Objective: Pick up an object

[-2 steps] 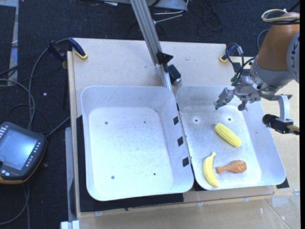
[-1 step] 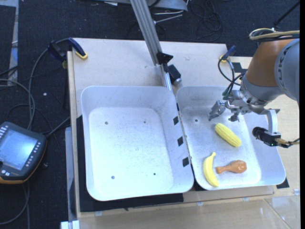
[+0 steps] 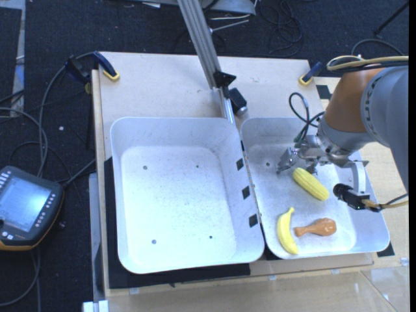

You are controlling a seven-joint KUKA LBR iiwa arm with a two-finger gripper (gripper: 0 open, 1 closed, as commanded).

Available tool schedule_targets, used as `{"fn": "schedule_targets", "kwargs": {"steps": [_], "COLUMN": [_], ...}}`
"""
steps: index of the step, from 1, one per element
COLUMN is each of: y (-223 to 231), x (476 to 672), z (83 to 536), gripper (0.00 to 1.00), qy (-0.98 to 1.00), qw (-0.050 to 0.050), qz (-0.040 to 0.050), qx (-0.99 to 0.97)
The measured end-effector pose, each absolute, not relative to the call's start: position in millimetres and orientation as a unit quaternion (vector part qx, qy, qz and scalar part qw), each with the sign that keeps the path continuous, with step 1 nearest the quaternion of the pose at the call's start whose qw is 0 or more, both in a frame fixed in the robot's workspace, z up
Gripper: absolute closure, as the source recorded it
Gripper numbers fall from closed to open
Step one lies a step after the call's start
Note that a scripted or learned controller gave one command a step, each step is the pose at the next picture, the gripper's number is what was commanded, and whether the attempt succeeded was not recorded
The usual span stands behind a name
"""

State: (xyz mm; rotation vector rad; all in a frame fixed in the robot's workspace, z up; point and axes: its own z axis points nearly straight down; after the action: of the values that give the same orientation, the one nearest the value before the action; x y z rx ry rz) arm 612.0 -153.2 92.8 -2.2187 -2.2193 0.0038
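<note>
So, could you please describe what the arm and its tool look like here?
The arm is bulky, rounded and grey, with an orange band above the wrist. A black cable loops beside it, and a yellowish cable runs over the top. The tool is small, metallic grey, with thin fingers.

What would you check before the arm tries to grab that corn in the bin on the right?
1. Gripper is over the right bin: ok.
2. Gripper lined up on the corn: not ok, it sits beside the cob's upper end, not around it.
3. Anything already held: cannot tell, the finger state is unclear from this slant.
4. Corn clear of neighbours: ok, the banana and the chicken drumstick lie apart from it, nearer the bin's front.
5. Cable near the wrist clear of the bin wall: cannot tell.
</note>
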Motion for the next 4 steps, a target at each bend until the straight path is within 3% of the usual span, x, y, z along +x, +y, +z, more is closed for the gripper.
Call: {"fn": "schedule_targets", "kwargs": {"steps": [1, 4], "y": [-153.7, -154.9], "x": [613.4, 614.5], "z": [105.8, 256.2], "gripper": [1.0, 1.0], "qy": [-0.707, -0.707], "qw": [0.0, -0.002], "qz": [-0.0002, -0.0014], "qx": [-0.707, -0.707]}}
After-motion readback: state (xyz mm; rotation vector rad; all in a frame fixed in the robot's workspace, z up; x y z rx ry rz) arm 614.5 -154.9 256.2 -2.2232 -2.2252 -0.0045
